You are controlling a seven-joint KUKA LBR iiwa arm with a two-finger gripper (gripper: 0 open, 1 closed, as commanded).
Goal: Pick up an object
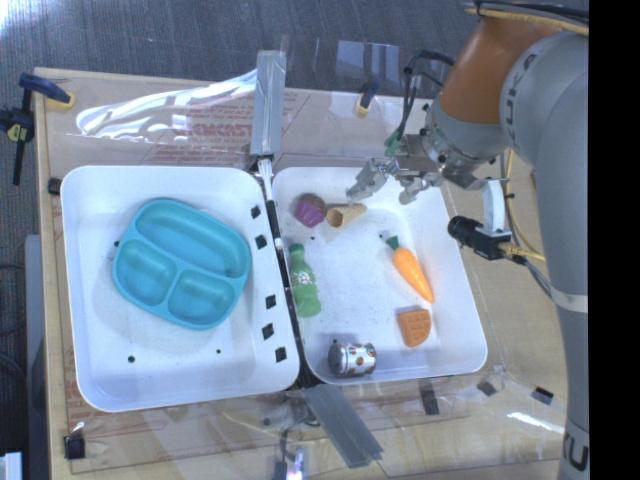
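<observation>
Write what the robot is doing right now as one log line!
claw: over right bin, back edge, holding nothing | nearest: cone, purple toy | carrot: untouched | blue tray: left bin

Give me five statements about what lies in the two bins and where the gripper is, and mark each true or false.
1. The blue plate lies in the left bin. True.
2. The carrot lies in the left bin. False: it is in the right bin.
3. The gripper is above the right bin's far edge. True.
4. The green bottle stands upright. False: it lies flat.
5. The can lies at the right bin's near edge. True.
</observation>
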